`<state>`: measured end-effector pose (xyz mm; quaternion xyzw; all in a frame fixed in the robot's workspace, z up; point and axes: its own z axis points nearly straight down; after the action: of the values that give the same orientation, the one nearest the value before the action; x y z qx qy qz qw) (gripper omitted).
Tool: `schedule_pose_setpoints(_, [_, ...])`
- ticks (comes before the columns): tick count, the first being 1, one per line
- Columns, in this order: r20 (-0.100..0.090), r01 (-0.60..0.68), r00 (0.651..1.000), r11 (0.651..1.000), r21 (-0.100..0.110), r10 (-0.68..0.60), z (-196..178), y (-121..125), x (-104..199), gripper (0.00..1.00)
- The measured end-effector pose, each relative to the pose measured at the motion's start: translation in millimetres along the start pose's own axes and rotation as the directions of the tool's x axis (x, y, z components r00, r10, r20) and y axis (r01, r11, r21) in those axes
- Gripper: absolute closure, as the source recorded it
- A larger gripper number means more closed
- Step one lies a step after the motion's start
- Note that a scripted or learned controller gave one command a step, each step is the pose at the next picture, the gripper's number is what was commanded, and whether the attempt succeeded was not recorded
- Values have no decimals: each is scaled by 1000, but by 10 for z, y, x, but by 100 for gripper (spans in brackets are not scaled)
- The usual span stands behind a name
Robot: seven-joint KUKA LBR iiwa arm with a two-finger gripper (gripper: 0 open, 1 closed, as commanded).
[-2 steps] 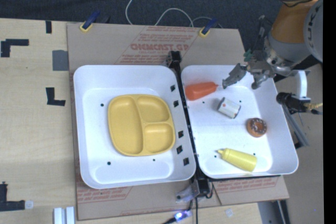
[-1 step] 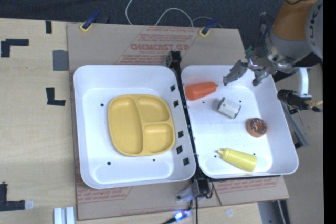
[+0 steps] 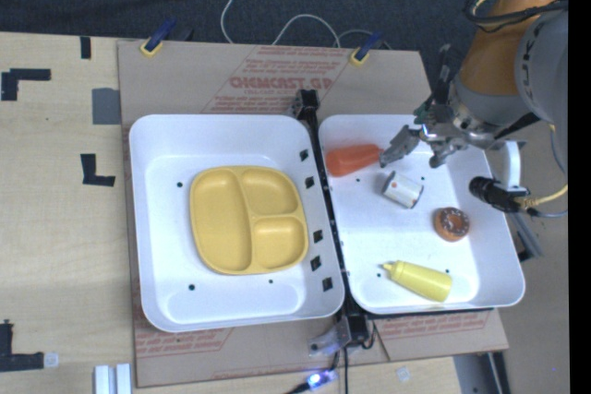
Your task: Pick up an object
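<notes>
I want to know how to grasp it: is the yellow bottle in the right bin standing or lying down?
Lying down. The yellow bottle rests on its side on the right bin floor, nozzle pointing left.

On the bench, the left bin (image 3: 152, 198) holds a yellow divided tray (image 3: 247, 219) lying flat near its middle, while the right bin (image 3: 499, 291) holds an orange carrot-shaped piece (image 3: 352, 159) against its left wall, a small white-and-grey can (image 3: 403, 190) on its side near the middle, a brown doughnut (image 3: 452, 223) toward the right edge, and a yellow squeeze bottle (image 3: 420, 280) lying along the near edge. The claw (image 3: 417, 144) hangs with spread fingers over the right bin's far part, between the carrot piece and the can, gripping nothing.
</notes>
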<state>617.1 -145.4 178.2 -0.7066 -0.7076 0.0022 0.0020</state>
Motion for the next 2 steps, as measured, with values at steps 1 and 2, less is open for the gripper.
schedule_pose_setpoints(1, [0,0,1000,1000,1,0,495,77,-4,0])
schedule_pose_setpoints(2, [3,1,1000,1000,-6,-1,952,81,1,0])
